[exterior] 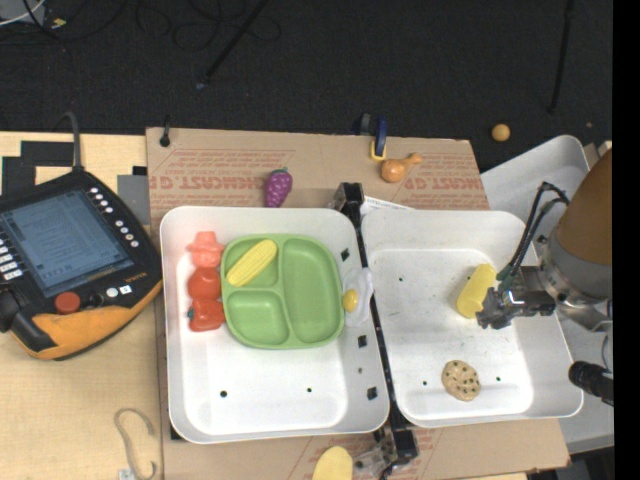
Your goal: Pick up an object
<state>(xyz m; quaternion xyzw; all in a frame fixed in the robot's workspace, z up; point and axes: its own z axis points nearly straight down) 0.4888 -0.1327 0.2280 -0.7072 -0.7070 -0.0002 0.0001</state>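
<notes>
Camera view: yellow object (476, 290) touching the jaws' left side, jaw state unclear.

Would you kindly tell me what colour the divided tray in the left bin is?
The tray is light green, seen clearly in the camera view.
</notes>
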